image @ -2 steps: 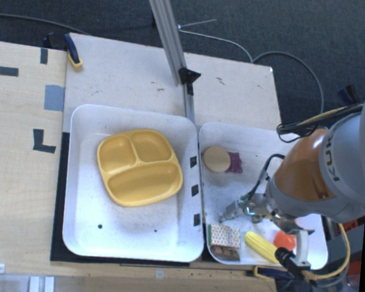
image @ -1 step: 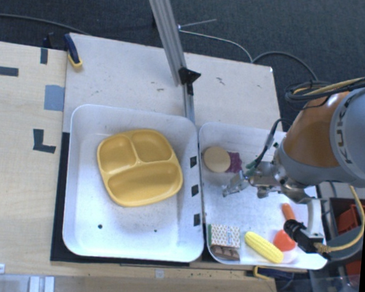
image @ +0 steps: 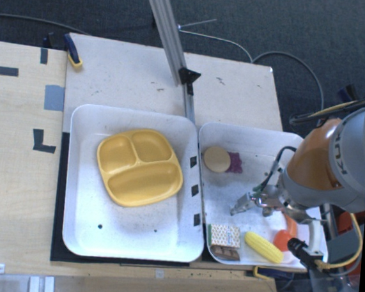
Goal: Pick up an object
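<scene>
Corn [image: 263, 246], a small yellow cob with a bumpy, ridged surface, lies slantwise near the front edge of the right bin [image: 251, 137]. Just left of it we see a flat rectangular block [image: 225, 240] with a checkered pale top and a dark brown lower band, like a wafer. To the cob's right sits an orange piece [image: 283, 238], partly hidden by the arm. Toward the back of that bin rests a round tan disc [image: 216, 159], smooth and matte, touching a crumpled purple item [image: 234, 162].

The gripper [image: 241, 207] hangs over the middle of the right bin, above bare white floor, its metal fingers pointing left; we cannot tell whether they are spread or pressed together, and we see nothing between them. The grey arm [image: 341, 164] with its orange band fills the bin's right side.

In the left bin [image: 79, 183] lies a glossy yellow plastic tray [image: 140, 167] with three compartments and rounded corners.
</scene>
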Controlling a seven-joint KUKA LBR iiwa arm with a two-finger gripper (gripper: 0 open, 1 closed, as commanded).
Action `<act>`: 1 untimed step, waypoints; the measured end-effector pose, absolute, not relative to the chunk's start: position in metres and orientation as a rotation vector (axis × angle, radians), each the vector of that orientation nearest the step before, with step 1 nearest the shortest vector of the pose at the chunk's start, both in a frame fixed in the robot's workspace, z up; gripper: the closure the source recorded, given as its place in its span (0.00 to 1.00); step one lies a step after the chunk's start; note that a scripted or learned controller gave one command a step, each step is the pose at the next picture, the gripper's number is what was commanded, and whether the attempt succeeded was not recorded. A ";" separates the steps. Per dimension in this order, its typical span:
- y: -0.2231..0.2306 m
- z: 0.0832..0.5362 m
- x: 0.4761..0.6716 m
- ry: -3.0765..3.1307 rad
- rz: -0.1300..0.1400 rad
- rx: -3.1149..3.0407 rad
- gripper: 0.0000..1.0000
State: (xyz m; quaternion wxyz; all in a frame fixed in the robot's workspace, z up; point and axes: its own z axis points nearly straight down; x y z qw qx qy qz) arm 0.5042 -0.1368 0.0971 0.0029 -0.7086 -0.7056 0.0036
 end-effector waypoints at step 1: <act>-0.090 0.089 0.485 -2.226 0.001 -2.221 0.00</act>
